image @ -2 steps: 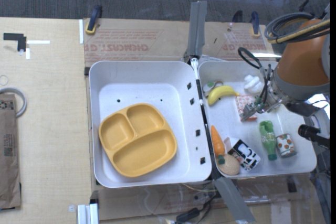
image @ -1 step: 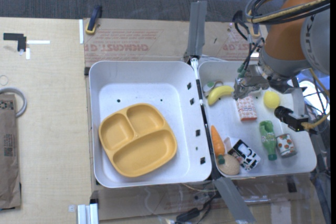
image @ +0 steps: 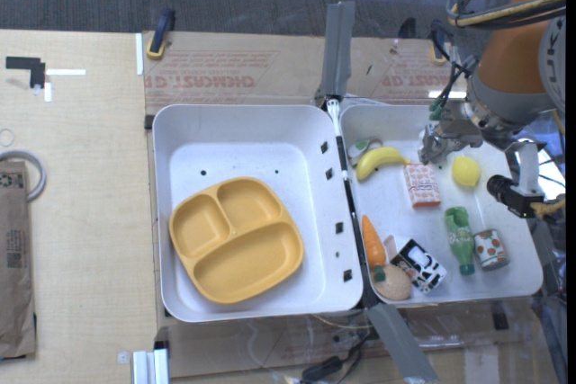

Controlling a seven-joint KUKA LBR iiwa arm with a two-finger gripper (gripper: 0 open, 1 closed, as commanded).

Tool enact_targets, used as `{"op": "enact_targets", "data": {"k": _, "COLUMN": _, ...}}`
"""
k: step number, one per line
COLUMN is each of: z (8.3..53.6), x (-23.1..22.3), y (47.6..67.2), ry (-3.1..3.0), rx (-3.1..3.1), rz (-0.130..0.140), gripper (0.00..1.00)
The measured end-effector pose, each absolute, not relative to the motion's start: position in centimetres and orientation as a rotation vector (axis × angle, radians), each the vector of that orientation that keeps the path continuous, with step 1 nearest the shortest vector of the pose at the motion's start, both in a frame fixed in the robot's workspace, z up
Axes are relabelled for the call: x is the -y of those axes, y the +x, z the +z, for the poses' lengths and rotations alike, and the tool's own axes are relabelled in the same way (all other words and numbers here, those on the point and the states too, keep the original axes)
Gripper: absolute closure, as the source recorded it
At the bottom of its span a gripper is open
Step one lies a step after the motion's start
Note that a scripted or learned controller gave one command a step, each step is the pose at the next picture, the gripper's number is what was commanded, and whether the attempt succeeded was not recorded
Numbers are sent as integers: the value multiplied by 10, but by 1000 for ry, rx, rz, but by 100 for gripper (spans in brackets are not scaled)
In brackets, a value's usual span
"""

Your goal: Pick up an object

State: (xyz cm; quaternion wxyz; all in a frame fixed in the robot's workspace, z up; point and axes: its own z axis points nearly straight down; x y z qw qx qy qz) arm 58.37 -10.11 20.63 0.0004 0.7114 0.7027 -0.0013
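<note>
Left bin (image: 180, 193) holding yellow plate (image: 236, 237), right bin (image: 522, 283) with banana (image: 378, 160), carrot (image: 373, 240)

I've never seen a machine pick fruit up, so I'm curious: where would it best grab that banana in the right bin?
Probably across the middle of the banana, coming straight down from above. It lies flat on the floor of the right bin, curved, with its narrow width easiest to span there. The bin's left wall sits close to its lower end, so the tips are poorer choices. The gripper hangs just to its right.
</note>
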Motion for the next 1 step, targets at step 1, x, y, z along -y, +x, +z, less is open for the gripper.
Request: {"op": "enact_targets", "data": {"k": 1, "z": 206, "x": 101, "y": 584, "ry": 2235, "rx": -2207, "rz": -4, "gripper": 0}}
